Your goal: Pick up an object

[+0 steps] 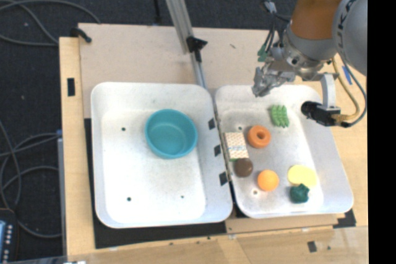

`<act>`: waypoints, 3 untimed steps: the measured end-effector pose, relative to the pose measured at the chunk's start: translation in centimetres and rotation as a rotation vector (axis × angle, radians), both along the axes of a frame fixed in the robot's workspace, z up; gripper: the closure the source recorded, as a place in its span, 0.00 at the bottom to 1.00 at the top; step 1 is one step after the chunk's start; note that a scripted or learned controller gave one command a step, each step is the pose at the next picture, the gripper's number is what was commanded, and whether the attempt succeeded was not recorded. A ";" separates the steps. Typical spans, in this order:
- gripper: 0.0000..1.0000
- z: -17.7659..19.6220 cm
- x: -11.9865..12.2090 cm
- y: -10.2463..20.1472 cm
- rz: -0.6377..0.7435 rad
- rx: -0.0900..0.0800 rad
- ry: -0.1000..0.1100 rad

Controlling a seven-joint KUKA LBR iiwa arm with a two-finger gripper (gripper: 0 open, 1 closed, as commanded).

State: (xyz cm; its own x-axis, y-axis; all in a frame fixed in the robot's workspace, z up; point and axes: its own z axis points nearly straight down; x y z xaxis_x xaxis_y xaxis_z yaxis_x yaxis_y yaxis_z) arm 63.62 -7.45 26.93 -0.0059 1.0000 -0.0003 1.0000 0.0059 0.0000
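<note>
The two-finger gripper (265, 85) hangs over the upper left corner of the right-hand shallow white bin (328, 151), in the upper right of the frame, its tips pointing down and to the left. Nothing sits between the tips; whether they are spread or pressed together I cannot tell, since they merge into one dark grey shape at this slant.

Closest to the tips is the small green ribbed block (279, 115), just below and slightly right of them in the picture. It is longer than wide, its long axis running nearly up and down the frame, and it stands apart from its neighbours. That makes it the likeliest target: a short drop down and right would bring the tips over it, closing across its narrow width.

Further down and left lies the orange ring (258, 136), then the checkered pale block (235, 144) touching the brown ball (242, 167). Lower still are the orange ball (267, 180), the yellow round piece (301, 175) and the dark green lump (299, 193) just beside it.

The left-hand white bin (117, 195) holds a teal plastic bowl (171, 133), well apart from the gripper.
</note>
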 end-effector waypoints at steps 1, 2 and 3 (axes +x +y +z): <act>1.00 0.4 -0.8 5.1 0.001 0.001 -0.001; 1.00 -0.3 -2.1 10.9 0.001 0.001 0.001; 1.00 -2.2 -1.8 15.5 0.000 -0.001 0.003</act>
